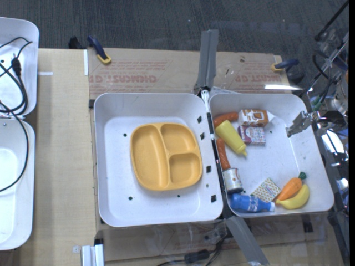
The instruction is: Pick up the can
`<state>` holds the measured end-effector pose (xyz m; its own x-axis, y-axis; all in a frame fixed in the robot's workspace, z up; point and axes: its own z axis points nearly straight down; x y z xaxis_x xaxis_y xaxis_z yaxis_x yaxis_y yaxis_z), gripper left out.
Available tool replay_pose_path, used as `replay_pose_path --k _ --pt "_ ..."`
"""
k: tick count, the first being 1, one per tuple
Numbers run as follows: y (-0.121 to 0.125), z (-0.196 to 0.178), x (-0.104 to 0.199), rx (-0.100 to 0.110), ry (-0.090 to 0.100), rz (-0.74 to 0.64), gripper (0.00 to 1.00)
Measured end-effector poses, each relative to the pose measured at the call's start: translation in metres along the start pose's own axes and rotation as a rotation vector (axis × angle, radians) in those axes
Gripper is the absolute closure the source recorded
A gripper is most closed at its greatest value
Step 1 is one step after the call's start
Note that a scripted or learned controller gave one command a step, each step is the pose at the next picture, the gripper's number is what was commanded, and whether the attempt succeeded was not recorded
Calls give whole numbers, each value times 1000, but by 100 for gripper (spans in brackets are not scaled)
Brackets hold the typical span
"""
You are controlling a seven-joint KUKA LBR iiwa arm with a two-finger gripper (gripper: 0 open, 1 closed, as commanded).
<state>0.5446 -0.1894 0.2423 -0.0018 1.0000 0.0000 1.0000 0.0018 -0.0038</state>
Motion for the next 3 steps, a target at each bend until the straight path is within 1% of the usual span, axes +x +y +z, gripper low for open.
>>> replay_pose_path --k 1,2,3 --pt "5 137 90 0 0 -84 0" --pt "74 136 66 -2 -1 185 0" --pt "74 126 65 -3 -5 183 100"
